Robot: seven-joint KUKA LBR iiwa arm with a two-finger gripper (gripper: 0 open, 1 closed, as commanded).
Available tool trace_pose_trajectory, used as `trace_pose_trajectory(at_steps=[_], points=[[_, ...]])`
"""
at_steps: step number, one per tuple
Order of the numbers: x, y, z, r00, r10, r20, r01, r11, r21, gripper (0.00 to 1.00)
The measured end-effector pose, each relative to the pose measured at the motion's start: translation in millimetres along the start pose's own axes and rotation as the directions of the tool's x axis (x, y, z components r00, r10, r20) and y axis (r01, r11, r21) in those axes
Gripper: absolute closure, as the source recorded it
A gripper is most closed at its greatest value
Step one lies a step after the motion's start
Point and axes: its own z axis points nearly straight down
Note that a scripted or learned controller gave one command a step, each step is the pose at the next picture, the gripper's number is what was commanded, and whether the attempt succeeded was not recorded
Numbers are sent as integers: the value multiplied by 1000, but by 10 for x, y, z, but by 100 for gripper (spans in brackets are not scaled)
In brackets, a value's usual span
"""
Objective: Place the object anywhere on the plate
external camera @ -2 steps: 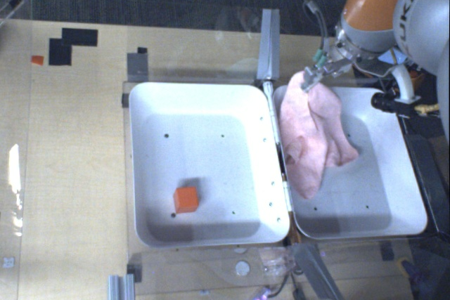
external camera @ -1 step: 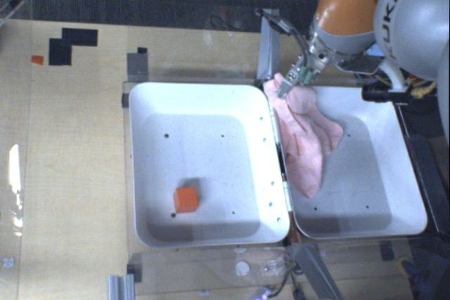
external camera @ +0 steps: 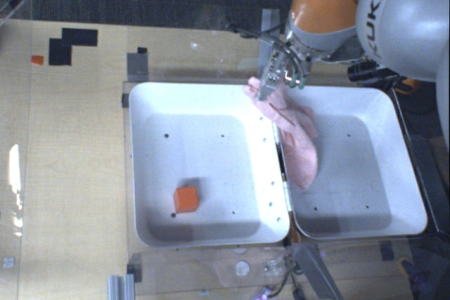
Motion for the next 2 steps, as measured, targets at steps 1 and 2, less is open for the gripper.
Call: trace_pose_trajectory(at_steps=[1,2], points=[[114,471,117,945,-326,0,326,945,-2,100],[287,973,99,945,-328,0,328,945,-3,100]])
